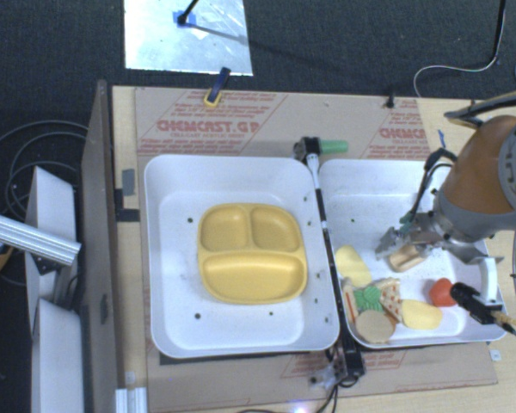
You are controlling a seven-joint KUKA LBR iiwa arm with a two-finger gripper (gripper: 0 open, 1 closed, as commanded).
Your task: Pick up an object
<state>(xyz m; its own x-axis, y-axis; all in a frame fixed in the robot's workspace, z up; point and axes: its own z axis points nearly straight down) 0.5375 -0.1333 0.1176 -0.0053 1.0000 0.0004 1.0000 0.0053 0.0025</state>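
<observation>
Tool (402, 249) sat low in right white bin (370, 188), over tan bread-like piece (407, 259); grip state unclear. Risk: crowded toy food (380, 304) nearby, piece could slip.

Two shallow white plastic bins (168, 256) – the left one carries a yellow plate with three parts (251, 253). A round red toy (442, 292) and a green ridged piece (367, 298) lie near the right bin's front edge.

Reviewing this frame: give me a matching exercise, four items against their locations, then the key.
Items:
1. yellow divided plate
2. red toy tomato
3. gripper
4. green-handled clamp

Places:
A. top of the divider between the bins
B. middle of the left bin
C. over a tan toy in the right bin
D. right bin, near its right edge

Pairs: 1-B, 2-D, 3-C, 4-A
</observation>
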